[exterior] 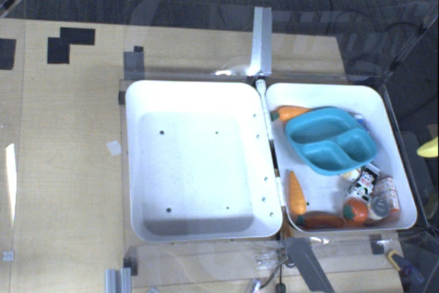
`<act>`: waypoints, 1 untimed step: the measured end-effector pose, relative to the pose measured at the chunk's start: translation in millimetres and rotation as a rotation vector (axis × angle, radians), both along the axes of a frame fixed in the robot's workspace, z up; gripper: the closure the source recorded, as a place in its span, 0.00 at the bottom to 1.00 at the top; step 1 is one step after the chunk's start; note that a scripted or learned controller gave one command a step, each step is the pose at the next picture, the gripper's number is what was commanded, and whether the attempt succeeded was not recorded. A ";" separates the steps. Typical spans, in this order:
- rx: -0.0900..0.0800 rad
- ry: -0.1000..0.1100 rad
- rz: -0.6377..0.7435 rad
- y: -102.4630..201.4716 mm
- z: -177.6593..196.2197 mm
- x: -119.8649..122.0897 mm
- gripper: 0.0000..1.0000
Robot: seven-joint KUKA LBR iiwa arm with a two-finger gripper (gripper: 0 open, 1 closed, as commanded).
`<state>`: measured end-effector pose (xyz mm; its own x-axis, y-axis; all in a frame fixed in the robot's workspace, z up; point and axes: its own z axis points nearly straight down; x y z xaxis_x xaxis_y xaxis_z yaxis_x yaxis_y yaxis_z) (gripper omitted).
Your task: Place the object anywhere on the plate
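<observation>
Pincer opening, and whatever it may have hold of, cannot be told from the camera view. On the pale wooden surface (pixel 62 168) two shallow white bins sit side by side, their inner walls touching. The left bin (pixel 134 147) shows a white floor marked with a few small dark dots. The right bin (pixel 406 183) carries the blue plate (pixel 330 139), a divided dish with three compartments, lying in the far half of the bin and turned at a slant. One carrot (pixel 291 112) lies at the plate's far left corner, its thick end tucked against or under the plate's rim. A second carrot (pixel 296 194) lies along the bin's left wall, nearer the camera and just apart from the plate. Along the near wall lies a dark red sausage-shaped piece (pixel 322 220), and touching its right end is a red-orange tomato-like piece (pixel 355 211). Right of that stands a small can (pixel 384 202), and a little black-and-white item (pixel 365 180) rests between the can and the plate's near edge. Which of these is the task's object cannot be told; all of them lie in the bin beside the plate. A metal post (pixel 262 41) rises behind the seam between the bins, and black tape marks (pixel 70 42) lie on the surface far left.
</observation>
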<state>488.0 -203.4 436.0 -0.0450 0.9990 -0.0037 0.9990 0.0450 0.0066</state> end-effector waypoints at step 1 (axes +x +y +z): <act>0.001 0.001 -0.058 6.6 -0.4 0.5 1.00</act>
